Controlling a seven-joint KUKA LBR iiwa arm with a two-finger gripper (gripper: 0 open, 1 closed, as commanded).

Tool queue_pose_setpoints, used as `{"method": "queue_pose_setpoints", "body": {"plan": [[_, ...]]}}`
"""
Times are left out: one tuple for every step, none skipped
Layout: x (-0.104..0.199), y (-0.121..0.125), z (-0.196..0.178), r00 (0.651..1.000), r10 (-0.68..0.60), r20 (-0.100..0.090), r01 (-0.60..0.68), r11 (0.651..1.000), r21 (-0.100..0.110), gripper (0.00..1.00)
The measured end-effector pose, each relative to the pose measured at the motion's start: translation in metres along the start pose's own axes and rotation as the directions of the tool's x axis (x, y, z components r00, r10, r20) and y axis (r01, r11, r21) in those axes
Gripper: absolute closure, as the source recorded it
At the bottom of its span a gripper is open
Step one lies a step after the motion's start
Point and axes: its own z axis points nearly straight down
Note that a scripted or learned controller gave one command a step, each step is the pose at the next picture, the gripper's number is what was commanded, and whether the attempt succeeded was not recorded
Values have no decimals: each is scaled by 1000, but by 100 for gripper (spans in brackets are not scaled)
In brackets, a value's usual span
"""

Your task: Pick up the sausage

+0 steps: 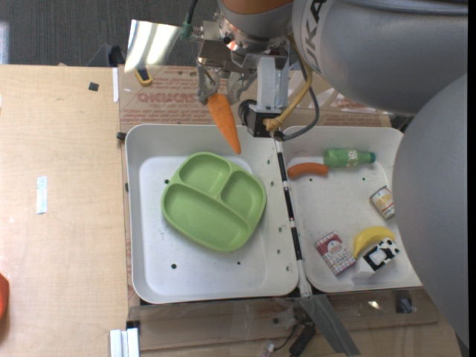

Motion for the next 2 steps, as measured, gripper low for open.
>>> {"method": "queue_pose_setpoints", "body": {"plan": [[-47, -13, -63, 956, -295, 0, 295, 956, -3, 100], [-91, -17, -63, 798, -602, -1, 602, 798, 0, 100]]}}
